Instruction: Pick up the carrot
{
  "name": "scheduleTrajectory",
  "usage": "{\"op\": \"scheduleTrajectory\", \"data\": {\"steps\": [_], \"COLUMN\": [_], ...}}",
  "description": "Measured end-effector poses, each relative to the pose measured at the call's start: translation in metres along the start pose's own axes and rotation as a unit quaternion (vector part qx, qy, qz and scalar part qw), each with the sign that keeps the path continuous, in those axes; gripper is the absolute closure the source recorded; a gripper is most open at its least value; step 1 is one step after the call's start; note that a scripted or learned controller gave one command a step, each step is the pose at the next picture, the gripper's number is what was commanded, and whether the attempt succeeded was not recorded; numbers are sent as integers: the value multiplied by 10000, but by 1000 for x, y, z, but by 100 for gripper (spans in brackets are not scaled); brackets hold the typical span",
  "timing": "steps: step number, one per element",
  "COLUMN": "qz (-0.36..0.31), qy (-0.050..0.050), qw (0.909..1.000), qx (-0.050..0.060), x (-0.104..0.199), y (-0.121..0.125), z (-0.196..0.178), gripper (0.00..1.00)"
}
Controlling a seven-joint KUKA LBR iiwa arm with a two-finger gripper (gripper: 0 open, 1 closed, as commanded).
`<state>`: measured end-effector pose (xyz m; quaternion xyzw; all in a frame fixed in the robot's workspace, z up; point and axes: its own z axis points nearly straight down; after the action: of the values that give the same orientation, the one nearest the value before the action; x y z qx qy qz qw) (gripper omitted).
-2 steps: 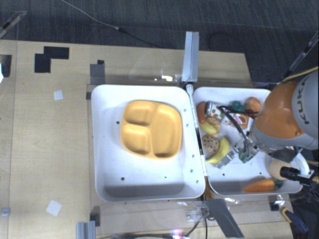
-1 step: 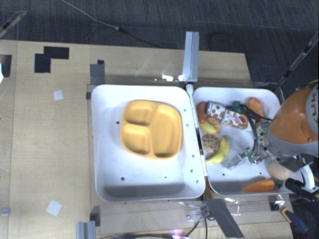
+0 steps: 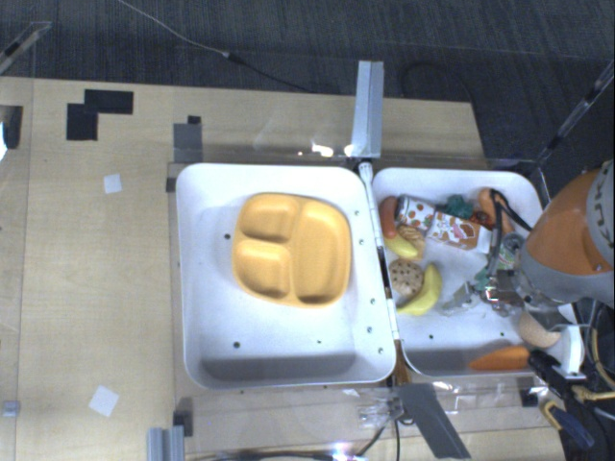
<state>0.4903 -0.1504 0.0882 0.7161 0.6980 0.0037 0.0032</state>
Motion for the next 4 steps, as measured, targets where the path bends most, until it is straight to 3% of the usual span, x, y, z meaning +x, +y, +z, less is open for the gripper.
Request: {"op": "scheduleTrajectory", "data": {"steps": [1, 2, 3, 4], "qz": [1814, 2111, 2832, 2781], "qy": [-20, -24, -6, -4], "qw": [9834, 9775, 9591, 9605], "qx": [-16, 11, 4, -33], "x": [22, -37, -27, -26], "y": [0, -1, 1, 4], "z": [0, -51, 1, -12], "gripper": [0, 0, 0, 100]}}
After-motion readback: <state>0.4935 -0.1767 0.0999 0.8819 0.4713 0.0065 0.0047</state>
